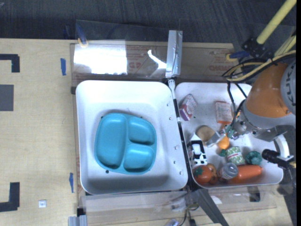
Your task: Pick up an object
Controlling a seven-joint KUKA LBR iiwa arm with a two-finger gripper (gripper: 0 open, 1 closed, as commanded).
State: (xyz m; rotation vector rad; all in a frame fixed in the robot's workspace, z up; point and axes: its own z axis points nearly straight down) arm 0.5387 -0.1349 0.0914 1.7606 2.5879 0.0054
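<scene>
The right bin (207, 92) holds several small items. Among them are a purple-and-white packet (188, 106), a red-orange packet (223, 110), a tan round piece (204, 132) and a small orange piece (224, 143). Nearer the front lie a black-and-white item (199, 154), a tomato (205, 173), a grey can (229, 170), a long orange carrot (248, 172) and a green-and-white item (233, 153). My gripper (231, 133) is low over the middle of this bin, just above the small orange piece. The wrist hides its tip.
The left bin (89, 98) holds a blue divided plate (125, 141). A teal item (254, 157) lies by the right bin's right wall. The arm's orange band (265, 95) overhangs the right bin's far right corner. Cables and a yellow rod (280, 15) are behind it.
</scene>
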